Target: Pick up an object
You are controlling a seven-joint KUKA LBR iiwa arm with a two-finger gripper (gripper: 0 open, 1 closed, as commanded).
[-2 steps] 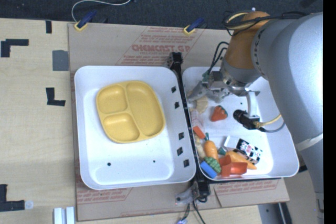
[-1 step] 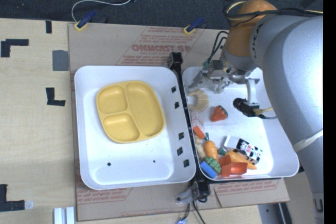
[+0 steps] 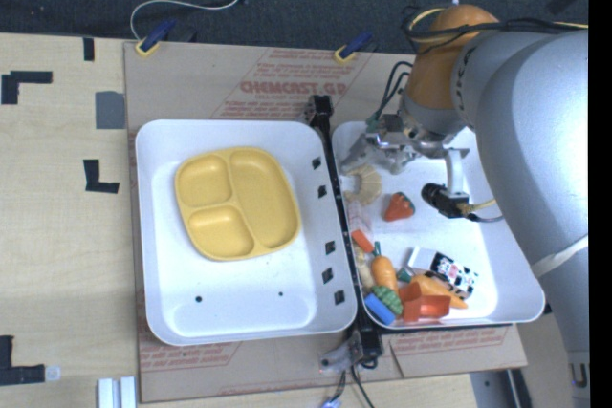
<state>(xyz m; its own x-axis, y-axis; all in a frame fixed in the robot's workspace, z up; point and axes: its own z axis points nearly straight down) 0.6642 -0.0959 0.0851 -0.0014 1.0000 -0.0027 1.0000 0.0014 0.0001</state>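
In the right-hand shallow white bin (image 3: 512, 296), a small red strawberry-shaped toy with a green top (image 3: 398, 206) is seen lying apart from the rest, near the bin's middle. A pale, beige, crumpled object (image 3: 364, 183) is found just beside it, toward the bin's left wall; its nature cannot be made out. A heap of small toys (image 3: 411, 287) is gathered along the bin's near edge: orange carrot-like pieces, a blue and green piece, a red-orange block and a black-and-white patterned item, overlapping so that outlines are hard to separate.

The metal two-finger gripper (image 3: 387, 146) is placed over the bin's far left corner, above the beige object. Nothing is seen between its parts.

The bin's right side is covered by the grey arm (image 3: 526, 110).

In the left-hand white bin (image 3: 163, 301), a yellow three-compartment plastic plate (image 3: 237, 203) is set toward the far edge.
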